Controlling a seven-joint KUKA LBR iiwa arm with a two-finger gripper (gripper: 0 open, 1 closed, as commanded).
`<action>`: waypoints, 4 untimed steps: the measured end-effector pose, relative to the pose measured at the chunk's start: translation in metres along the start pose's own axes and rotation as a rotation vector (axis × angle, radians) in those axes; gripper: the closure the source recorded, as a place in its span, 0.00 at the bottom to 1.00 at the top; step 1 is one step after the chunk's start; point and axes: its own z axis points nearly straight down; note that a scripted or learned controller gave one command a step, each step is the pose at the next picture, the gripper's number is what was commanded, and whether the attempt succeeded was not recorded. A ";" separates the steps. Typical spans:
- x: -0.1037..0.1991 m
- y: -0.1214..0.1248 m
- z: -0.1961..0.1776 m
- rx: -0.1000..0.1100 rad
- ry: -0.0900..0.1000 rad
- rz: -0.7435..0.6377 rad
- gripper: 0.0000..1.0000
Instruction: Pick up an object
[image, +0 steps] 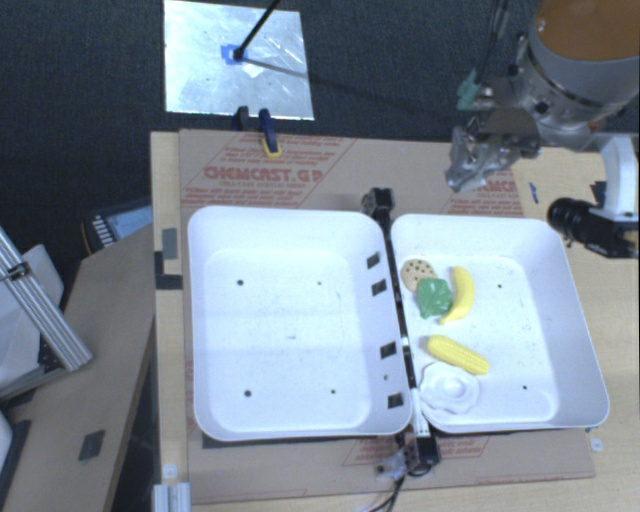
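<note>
The right bin (540, 250) holds several small items near its left wall: a round cookie (416, 270), a green lumpy piece (434, 297), a yellow banana (460, 293), a yellow corn cob (458, 354) and a white rounded object (447, 388). My gripper (472, 170) hangs high above the bench just beyond the right bin's far edge, well apart from every item. Nothing shows between its metal fingers (463, 175).
The left bin (290, 320) lies beside the right one, joined by a black-clipped divider (392, 300). A shiny foil sheet (238, 58) lies at the back, with a yellow-and-blue clamp (268, 135) on the cardboard edge.
</note>
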 end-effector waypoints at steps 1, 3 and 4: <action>0.005 -0.057 0.100 0.031 -0.004 0.009 1.00; 0.072 -0.052 0.058 0.022 -0.004 0.006 1.00; 0.120 -0.051 0.021 0.017 -0.001 0.003 1.00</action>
